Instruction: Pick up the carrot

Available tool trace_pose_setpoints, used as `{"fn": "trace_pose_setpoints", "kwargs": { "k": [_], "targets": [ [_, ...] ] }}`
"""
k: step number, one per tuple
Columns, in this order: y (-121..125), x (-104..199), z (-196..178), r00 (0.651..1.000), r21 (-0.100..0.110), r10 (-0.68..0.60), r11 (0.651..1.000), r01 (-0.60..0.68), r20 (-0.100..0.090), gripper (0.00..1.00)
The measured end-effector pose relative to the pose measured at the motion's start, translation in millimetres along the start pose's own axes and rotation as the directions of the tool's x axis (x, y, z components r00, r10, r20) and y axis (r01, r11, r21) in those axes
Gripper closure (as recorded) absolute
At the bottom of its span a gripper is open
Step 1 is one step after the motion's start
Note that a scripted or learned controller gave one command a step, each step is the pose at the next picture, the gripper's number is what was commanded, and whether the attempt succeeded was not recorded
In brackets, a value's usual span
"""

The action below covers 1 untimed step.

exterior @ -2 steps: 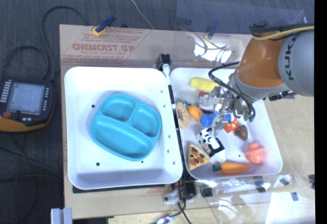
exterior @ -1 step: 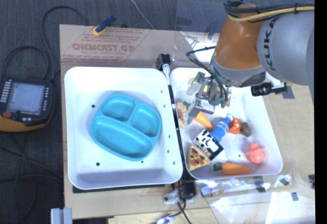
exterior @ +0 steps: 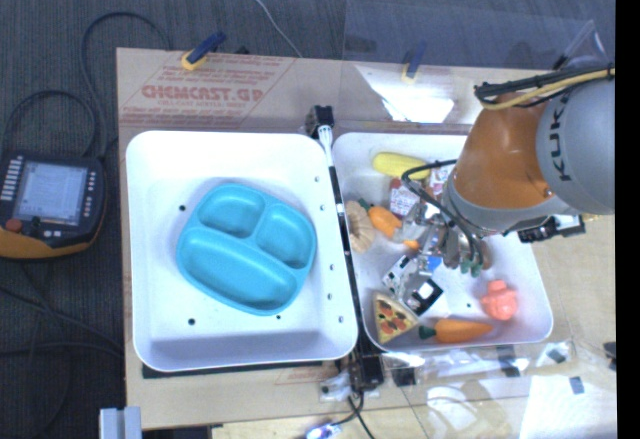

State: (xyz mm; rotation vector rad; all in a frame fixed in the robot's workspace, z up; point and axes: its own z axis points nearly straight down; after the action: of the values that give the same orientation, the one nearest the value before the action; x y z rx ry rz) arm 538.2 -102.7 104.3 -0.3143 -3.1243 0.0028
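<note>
The carrot (exterior: pixel 463 329), orange with a green top at its left end, lies along the front wall of the right bin (exterior: pixel 535 277). My gripper (exterior: pixel 413 285) hangs low over the middle of that bin, up and to the left of the carrot and apart from it. Its two black-and-white fingers (exterior: pixel 398 276) stand open with nothing between them. The orange-banded wrist (exterior: pixel 500 172) hides the bin's back right part.
A pizza slice toy (exterior: pixel 392 317) lies just left of the carrot's top. A pink toy (exterior: pixel 500 299) sits to the carrot's upper right. A smaller orange piece (exterior: pixel 383 220) and a yellow toy (exterior: pixel 400 165) lie further back. The left bin holds a blue divided plate (exterior: pixel 247 245).
</note>
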Motion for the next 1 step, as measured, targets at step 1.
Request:
{"fn": "trace_pose_setpoints", "kwargs": {
  "k": [1],
  "targets": [
    [18.8,-52.8,8.3,0.996,-0.005,0.082,0.997,-0.082,0.016,0.0]
  ]
}}
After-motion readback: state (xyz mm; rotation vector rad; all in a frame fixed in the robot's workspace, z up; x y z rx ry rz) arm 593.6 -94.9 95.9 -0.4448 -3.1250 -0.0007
